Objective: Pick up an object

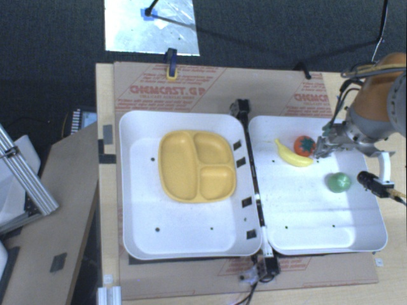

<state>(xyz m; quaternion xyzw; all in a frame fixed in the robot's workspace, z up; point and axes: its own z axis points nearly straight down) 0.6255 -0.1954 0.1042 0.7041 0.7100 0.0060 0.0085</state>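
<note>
Nearest me, the green ball [339,182] sits at five o'clock of the gripper [322,146], whose state I can't tell; crowding the tomato [304,145] and banana [292,155], it could knock them aside.

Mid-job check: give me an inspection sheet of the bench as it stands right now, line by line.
Surface: two white bins side by side, left bin and right bin, on printed cardboard.
Job's things: banana, orange-red fruit touching it, green ball apart, all in the right bin.
Clutter: yellow divided plate in the left bin.
Grippers: gripper low beside the orange-red fruit; no object seen held.
Cables: dark cables along the arm.
Surroundings: foil sheet on dark carpet, yellow clamp, metal frame at left.
</note>
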